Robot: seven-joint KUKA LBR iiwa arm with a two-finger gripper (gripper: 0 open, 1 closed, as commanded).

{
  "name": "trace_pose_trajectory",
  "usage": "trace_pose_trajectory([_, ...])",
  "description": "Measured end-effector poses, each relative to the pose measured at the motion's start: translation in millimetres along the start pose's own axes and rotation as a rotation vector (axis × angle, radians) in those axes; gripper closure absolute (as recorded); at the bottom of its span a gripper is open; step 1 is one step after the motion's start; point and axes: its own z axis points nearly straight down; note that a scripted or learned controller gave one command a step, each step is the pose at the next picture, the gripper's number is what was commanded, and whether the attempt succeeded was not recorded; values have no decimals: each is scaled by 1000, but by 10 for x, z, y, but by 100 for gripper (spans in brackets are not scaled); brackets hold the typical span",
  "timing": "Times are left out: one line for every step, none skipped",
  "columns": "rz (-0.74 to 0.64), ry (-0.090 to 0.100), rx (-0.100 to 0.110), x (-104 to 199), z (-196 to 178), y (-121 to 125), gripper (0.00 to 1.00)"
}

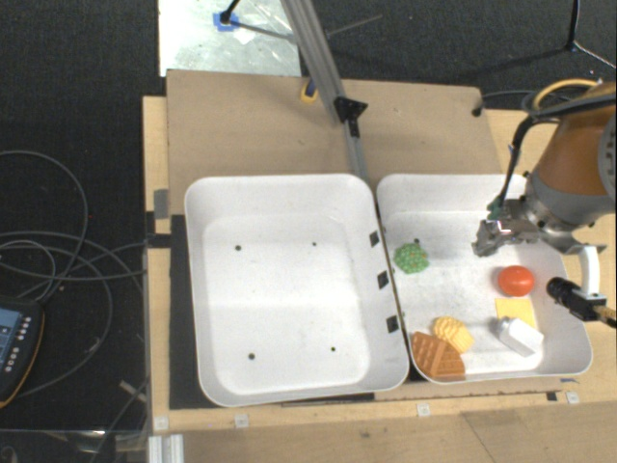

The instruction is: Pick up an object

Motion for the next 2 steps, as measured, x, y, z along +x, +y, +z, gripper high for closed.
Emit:
trace_pose_trajectory([-3, 0, -3, 52, -591, -48, 100])
trace_pose_trajectory([-2, 0, -1, 48, -884, -32, 100])
